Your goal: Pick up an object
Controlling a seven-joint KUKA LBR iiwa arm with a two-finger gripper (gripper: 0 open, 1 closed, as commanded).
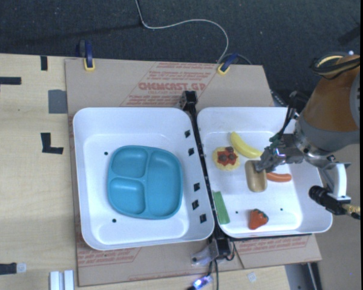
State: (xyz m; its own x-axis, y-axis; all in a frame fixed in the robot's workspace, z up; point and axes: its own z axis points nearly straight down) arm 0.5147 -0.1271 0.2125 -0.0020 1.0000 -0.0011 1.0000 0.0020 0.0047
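Gripper [267, 161] low in right bin [290, 222], over top of tan block [256, 179]; finger state cannot be read. Orange carrot [280, 176] just beside block, banana [244, 145] and yellow tart [227, 158] near, strawberry [258, 219] and green bar [221, 207] farther. Blue divided plate [145, 182] in left bin [91, 132].

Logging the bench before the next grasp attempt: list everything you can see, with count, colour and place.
Left bin: one, white, left half of the bench.
Right bin: one, white, beside it.
Plate: one, blue, sectioned, in the left bin.
Banana: one, yellow, right bin, upper middle.
Tart: one, yellow with red topping, left of the banana.
Bread piece: one, tan, right bin centre.
Carrot: one, orange, right of the bread piece.
Strawberry: one, red, right bin front.
Green stick: one, right bin's left edge.
Gripper: one, dark, above the bread piece.
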